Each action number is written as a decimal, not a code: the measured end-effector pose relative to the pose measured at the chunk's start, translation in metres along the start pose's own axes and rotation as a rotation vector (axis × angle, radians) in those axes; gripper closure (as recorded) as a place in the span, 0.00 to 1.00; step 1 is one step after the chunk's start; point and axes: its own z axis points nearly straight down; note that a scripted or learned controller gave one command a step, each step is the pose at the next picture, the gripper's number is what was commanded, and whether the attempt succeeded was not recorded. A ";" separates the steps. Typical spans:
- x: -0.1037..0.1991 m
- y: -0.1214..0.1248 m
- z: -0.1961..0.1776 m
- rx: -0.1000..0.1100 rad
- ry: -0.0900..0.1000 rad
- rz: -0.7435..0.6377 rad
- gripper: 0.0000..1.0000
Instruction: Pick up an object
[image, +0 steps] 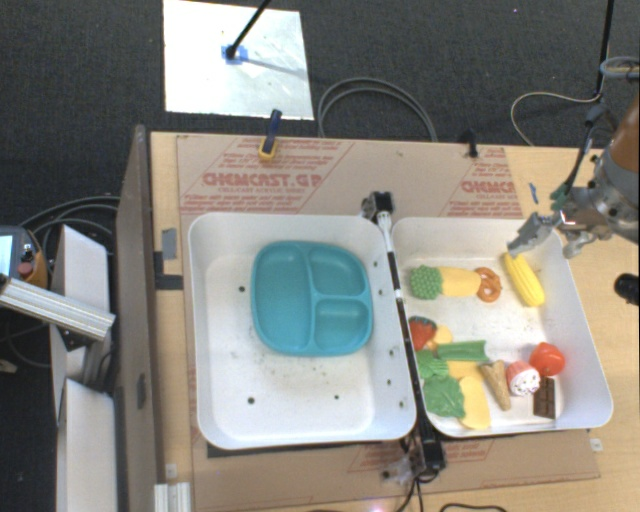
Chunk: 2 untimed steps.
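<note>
My gripper (550, 238) hangs over the far right corner of the right bin (585, 330), its two fingers spread open with nothing between them. Just below its left finger lies a yellow corn cob (525, 279). Toy foods fill this bin: a green bumpy piece (426, 282), a yellow block (460, 283), a pretzel (488, 285), a red tomato (546, 358), a red-and-white mushroom (523, 380), a brown bar (544, 400), a green pepper (460, 351), a lettuce leaf (440, 392) and a banana (476, 403).
The left bin (225, 400) holds a teal divided plate (310, 298). A black divider rail (398, 300) runs between the bins. Cardboard (300, 170) lies under the bins at the back, and cables trail behind it.
</note>
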 end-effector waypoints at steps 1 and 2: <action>-0.025 0.025 0.105 0.008 0.002 0.003 0.00; -0.039 0.043 0.158 -0.018 -0.007 0.000 0.00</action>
